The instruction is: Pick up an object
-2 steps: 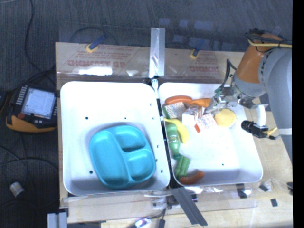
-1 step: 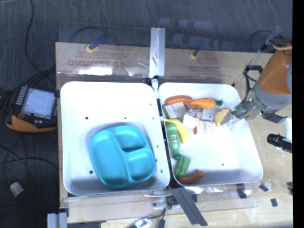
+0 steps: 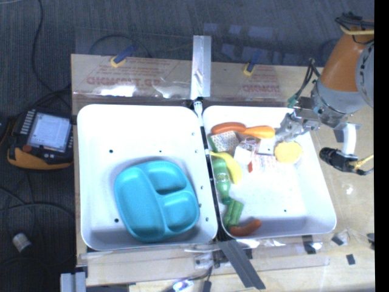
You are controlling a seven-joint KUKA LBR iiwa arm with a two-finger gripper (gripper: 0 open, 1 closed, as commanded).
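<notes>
Gripper (image 3: 290,128) at the far right of the right bin (image 3: 285,193), low over the clutter, just above and touching or nearly touching the yellow round object (image 3: 288,152). Spread or pressed together: cannot tell from this slant. Nothing seen pinched.

Step in hand, as judged: closing in on a grasp of the yellow round object, the nearest piece and the one most apart from the pile.

To do it well:
- Centre over the yellow round object rather than over its upper edge, where the orange carrot (image 3: 258,131) and the red-and-white packet (image 3: 248,152) lie close by.
- Descend straight, straddling the widest part; closing off-centre on a rounded body likely to squirt it sideways.
- Keep clear of the bin's right wall, near the wrist.
- Lift slowly and check for the piece in the grip before moving off.

Appearance of the task's thing: small, pale yellow, round to slightly oval, smooth and matt, probably a toy lemon or similar; lying flat on the white floor, near the bin's upper right corner, well apart from the banana (image 3: 230,165) and the green pieces (image 3: 233,210) along the divider. Likely light and rigid.

Blue tray (image 3: 157,198) in the left bin (image 3: 91,163), not involved.
</notes>
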